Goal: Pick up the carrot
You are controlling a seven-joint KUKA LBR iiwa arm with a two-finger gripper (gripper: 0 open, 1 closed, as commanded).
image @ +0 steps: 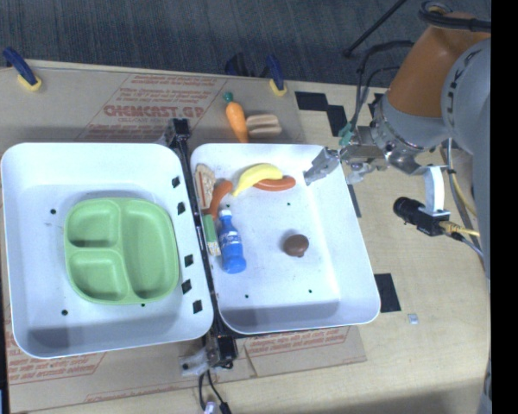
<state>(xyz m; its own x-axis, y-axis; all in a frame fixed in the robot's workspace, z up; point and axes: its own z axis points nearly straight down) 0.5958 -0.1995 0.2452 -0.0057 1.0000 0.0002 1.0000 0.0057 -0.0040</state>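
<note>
Carrot [235, 119] sat on the table [138, 102] just above the top rim of the right bin [328, 291], upper middle of the frame, green top pointing up, right beside a small brown bun-like piece [263, 126]. It was untouched, so the pick hadn't started as far as I could judge. Pincer [321, 166] hovered over the right bin's upper right corner, well apart from the carrot, nothing visible between its fingers; couldn't tell whether it was spread or pressed together at that angle. Inside the right bin: banana [257, 176] lying over a red sausage [274, 184], blue bottle [230, 244], brown ball [295, 245], and an orange-red thing [219, 195] by the left wall that could be mistaken for the target. Left bin [26, 179] held a green divided tray [121, 248]. Everything left: move up-left out of the bin, descend, grip, lift.
</note>
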